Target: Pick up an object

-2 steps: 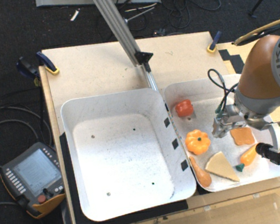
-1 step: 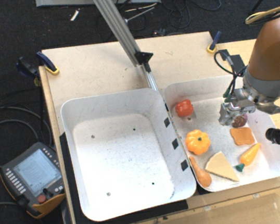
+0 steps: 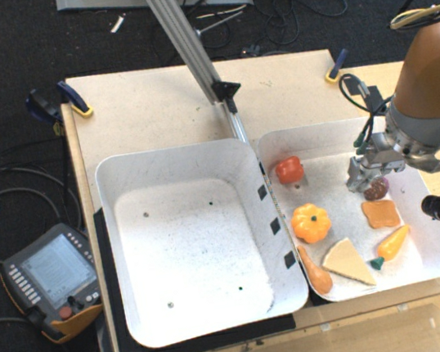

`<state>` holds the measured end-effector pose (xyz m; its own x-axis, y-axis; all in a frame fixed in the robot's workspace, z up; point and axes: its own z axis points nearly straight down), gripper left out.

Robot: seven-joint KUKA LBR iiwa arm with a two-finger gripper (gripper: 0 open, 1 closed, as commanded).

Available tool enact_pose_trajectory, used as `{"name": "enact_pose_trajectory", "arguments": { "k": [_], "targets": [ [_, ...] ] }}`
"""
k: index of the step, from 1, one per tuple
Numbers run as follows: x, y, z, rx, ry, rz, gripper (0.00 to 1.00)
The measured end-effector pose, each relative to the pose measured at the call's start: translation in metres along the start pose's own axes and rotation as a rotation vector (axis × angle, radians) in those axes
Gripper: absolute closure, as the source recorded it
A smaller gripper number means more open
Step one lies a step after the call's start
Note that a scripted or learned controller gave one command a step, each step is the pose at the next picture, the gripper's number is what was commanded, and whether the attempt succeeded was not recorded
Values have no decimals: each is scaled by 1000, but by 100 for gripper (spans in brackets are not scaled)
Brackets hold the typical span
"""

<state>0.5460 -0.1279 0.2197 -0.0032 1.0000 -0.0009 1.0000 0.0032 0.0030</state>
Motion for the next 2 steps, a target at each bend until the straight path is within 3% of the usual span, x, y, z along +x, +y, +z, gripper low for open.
{"name": "enact_pose_trajectory", "arguments": {
  "k": [2],
  "targets": [
    [107,0,-5,4,3,-5,100]
  ]
}}
